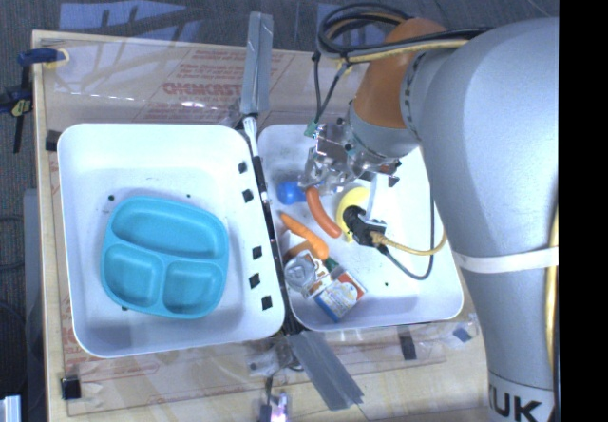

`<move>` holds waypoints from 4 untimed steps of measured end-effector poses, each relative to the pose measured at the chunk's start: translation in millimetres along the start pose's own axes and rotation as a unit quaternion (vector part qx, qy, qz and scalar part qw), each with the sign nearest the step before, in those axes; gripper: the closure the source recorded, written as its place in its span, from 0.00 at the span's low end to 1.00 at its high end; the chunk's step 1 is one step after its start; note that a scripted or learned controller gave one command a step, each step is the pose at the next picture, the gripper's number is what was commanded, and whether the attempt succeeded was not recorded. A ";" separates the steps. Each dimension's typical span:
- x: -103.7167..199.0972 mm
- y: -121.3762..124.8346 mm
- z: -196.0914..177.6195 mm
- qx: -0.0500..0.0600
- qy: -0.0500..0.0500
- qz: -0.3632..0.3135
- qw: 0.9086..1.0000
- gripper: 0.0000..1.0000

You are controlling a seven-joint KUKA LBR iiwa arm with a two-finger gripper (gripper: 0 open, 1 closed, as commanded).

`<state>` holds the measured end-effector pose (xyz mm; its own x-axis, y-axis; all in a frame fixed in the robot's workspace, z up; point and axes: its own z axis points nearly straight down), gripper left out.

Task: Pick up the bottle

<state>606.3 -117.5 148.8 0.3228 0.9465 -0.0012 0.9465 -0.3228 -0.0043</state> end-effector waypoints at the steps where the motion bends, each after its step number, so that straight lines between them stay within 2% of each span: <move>1: 7.0 -42.1 60.1 0.001 0.000 -0.017 1.000 1.00; 2: 63.9 -40.5 -41.1 0.001 0.000 0.156 0.988 1.00; 3: -20.3 -129.2 -115.5 0.001 0.000 0.097 0.995 1.00; 4: 33.2 -149.4 -39.1 0.003 0.000 0.368 0.930 1.00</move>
<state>475.8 -37.9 188.6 0.8833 0.4687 -0.0068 0.4686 -0.8834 -0.0078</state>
